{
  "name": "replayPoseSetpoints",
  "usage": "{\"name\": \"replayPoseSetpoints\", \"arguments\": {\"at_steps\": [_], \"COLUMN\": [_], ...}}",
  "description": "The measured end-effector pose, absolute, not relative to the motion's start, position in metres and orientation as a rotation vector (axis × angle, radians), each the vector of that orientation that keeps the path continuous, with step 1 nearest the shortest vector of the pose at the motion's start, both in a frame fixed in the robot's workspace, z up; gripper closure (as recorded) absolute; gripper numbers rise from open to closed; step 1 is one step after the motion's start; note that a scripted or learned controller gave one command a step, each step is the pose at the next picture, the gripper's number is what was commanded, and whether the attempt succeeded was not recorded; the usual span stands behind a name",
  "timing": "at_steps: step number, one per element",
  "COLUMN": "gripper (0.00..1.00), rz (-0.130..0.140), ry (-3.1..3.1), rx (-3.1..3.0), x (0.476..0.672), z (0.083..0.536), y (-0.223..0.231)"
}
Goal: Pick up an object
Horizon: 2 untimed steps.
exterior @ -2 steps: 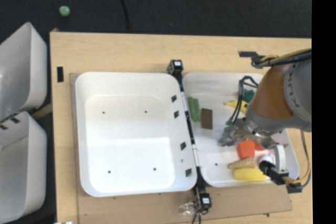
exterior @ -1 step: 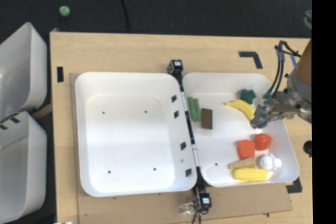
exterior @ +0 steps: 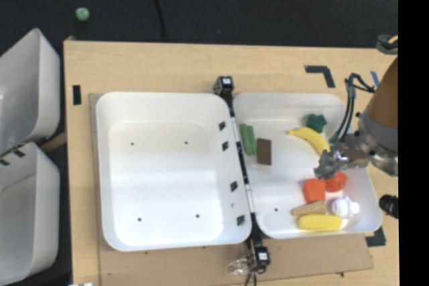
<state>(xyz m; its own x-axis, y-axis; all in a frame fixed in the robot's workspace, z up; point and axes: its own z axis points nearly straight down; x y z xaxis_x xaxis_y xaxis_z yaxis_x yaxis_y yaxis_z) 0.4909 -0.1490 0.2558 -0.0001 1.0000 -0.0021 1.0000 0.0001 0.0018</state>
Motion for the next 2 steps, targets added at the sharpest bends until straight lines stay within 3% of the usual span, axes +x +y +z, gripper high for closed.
{"name": "replayPoseSetpoints", "arguments": {"at_steps": [1, 2], "gripper": [1.00, 1.00], "rz": [0.012, -0.001], "ry": [2.222, 2.220], "rx": [2.204, 2.220], "x": [0.509, 0.490], "z": [0.361, 0.322], "y": [-0.119, -0.131]}}
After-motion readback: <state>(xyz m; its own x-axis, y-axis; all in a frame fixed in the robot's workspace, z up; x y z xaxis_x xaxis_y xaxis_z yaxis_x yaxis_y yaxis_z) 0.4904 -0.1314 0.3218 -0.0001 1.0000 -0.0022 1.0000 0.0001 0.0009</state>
